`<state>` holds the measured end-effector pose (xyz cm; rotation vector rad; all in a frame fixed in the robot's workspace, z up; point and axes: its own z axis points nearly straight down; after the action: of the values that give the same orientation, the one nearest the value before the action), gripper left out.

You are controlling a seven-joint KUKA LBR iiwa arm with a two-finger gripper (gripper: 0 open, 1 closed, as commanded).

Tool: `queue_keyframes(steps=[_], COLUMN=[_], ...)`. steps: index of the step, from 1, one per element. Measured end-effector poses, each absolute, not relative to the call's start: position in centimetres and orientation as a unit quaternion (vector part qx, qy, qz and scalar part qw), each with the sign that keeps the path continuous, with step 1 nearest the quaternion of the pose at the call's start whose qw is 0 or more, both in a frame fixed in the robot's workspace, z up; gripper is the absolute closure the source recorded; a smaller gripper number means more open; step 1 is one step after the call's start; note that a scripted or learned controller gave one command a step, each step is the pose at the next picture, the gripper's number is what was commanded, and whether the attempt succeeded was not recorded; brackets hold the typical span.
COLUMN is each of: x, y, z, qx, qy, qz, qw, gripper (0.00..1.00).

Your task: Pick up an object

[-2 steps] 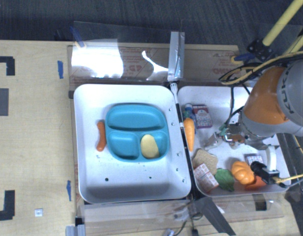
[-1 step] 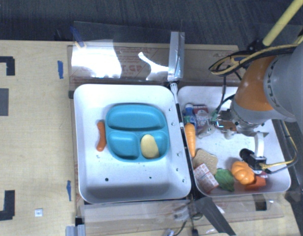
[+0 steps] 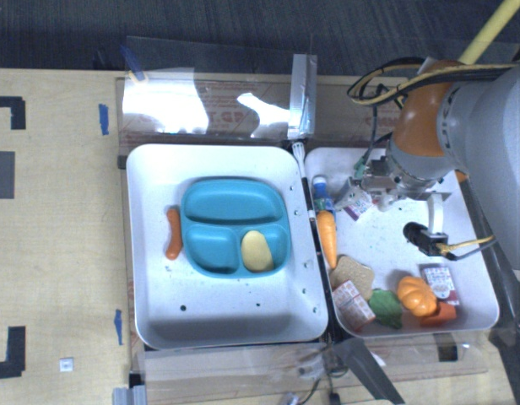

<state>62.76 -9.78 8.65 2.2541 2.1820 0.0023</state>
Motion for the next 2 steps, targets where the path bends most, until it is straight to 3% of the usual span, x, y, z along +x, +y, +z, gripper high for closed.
queue_keyframes(steps=[1, 2], x=[62.7, 60.4], y=[-9.8, -6.6], z=[9.7, 21.2], qx=[0.718, 0.698], qy=[0.696, 0.716], qz=[-0.0004, 0.0042], qw=[0.002, 0.004], gripper=[1.0, 1.0])
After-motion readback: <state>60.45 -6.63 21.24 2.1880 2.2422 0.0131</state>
